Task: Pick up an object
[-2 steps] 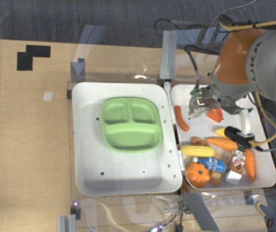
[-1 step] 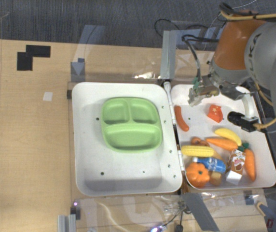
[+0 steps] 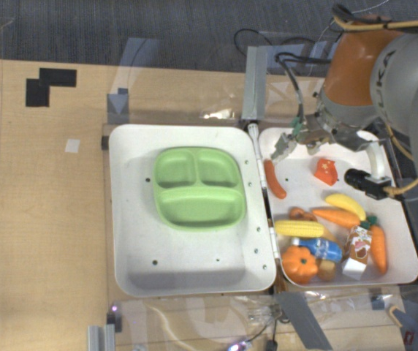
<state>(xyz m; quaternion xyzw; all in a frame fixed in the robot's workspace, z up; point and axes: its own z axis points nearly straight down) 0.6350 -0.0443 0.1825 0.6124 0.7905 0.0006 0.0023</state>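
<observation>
From the left we see a wide stretch of bare tan bench top (image 3: 41, 218) before the shallow white left bin (image 3: 132, 269). In that bin lies a light-green plastic tray with three compartments (image 3: 197, 189), with open white floor all around it — most of it toward the near edge.

The shallow white right bin (image 3: 406, 265) touches the left one along a shared rim. A red toy sausage (image 3: 275, 180) lies just beside that rim, with free floor around it. Nearer us crowd a yellow toy corn cob (image 3: 299, 229), an orange toy pumpkin (image 3: 300, 263), a small blue can (image 3: 326, 250), a yellow toy banana (image 3: 345, 205) and an orange toy carrot (image 3: 378, 248) by the right wall; a red toy wedge (image 3: 326, 170) sits apart.

The grey two-finger gripper (image 3: 286, 145) hangs over the bin's far-left corner, above the sausage — its fingers look spread and hold nothing.
</observation>
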